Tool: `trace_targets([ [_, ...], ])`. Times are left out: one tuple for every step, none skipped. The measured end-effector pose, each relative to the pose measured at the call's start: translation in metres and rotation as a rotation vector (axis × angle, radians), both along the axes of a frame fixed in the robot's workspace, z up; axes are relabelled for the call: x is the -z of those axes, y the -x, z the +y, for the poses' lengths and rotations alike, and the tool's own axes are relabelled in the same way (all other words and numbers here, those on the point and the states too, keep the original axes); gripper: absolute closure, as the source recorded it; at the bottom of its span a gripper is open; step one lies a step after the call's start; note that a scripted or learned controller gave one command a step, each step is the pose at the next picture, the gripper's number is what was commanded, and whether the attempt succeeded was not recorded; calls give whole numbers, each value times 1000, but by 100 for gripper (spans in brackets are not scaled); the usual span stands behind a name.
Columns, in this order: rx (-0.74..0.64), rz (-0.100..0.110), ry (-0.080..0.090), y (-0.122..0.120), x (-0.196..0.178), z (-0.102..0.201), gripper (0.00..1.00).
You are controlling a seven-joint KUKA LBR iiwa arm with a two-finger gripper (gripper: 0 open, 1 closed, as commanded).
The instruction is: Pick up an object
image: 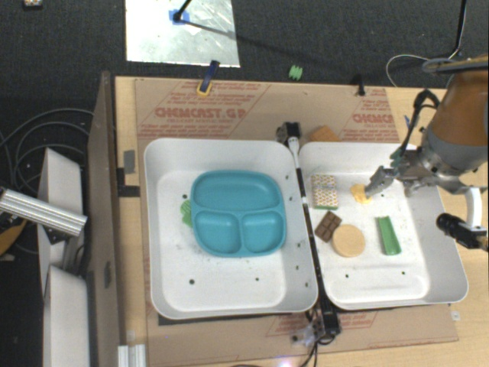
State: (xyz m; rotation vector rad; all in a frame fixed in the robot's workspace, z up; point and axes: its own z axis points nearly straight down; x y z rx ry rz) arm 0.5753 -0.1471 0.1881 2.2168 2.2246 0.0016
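White plastic bins sit side by side on my bench, and my pincer [380, 180] hangs over the right bin [439, 285], near its far edge, just beside a small yellow piece [359, 193]. Whether my fingers are apart or together I cannot tell from this slant; nothing shows between them. My grey arm [451, 147], orange-banded above the wrist, comes in over the bin's right edge.

Within the right bin, a patterned, checked block [325, 191] lies close to the left wall, with a brown chocolate-like bar [328, 225] just nearer the front. A round tan disc [349, 241] touches or nearly touches that bar. A green stick [389, 235] lies apart, toward the bin's middle, lengthwise from back to front.

In the left bin [164, 281], a blue divided plate [238, 212] fills the centre, and a bit of something green [186, 211] peeks from under its left rim. An orange-tan block [324, 134] rests on the bench just behind the right bin's far left corner.
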Motion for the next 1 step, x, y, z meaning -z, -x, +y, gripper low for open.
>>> trace_targets([
  [8,3,-1,31,108,-42,0],
])
